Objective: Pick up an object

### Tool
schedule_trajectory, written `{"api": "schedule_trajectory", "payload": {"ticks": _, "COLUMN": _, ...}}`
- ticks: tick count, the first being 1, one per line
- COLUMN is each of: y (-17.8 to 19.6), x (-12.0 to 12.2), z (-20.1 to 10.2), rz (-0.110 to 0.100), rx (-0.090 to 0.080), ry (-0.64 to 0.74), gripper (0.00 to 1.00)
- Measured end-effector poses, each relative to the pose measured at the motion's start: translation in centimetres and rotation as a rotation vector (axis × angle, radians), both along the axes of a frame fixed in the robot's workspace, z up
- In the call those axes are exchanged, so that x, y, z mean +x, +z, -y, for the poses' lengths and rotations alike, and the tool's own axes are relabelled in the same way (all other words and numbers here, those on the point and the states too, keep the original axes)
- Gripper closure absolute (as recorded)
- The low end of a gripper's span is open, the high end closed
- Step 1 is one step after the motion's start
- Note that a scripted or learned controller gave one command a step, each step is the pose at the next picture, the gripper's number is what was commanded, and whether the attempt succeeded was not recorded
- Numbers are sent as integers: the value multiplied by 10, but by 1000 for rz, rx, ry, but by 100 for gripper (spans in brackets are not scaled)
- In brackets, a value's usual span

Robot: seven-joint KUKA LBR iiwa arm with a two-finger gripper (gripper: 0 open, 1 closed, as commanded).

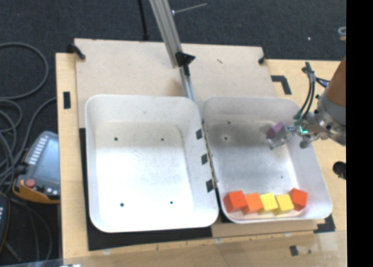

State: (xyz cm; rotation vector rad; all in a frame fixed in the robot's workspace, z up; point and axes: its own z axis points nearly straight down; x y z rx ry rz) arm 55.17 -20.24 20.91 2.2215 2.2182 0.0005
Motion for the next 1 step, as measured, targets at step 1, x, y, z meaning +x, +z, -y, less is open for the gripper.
{"api": "schedule_trajectory", "payload": {"ticks": 1, "y": -75, "x": 68, "z": 12, "rz": 9, "rx": -4, "ry": 2, "gripper": 0}}
